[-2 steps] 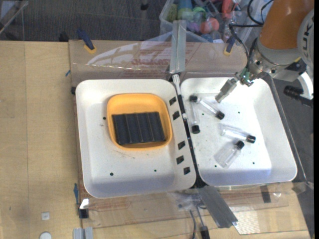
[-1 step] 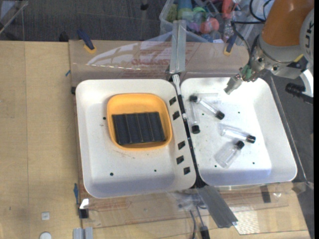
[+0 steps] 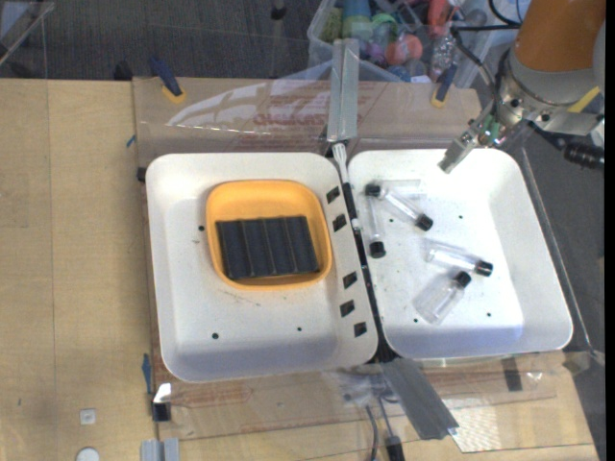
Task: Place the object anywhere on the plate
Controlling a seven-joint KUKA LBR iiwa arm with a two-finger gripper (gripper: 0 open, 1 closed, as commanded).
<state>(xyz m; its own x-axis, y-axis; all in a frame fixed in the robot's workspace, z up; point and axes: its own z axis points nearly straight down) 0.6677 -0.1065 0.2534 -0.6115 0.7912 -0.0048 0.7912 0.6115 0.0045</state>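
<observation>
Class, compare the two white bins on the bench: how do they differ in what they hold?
The left bin holds an orange plate with a dark ribbed block on it; the right bin holds scattered clear vials with black caps. The hand hovers at the right bin's far edge, not the left bin's. Both bins are shallow, white and rounded.
</observation>
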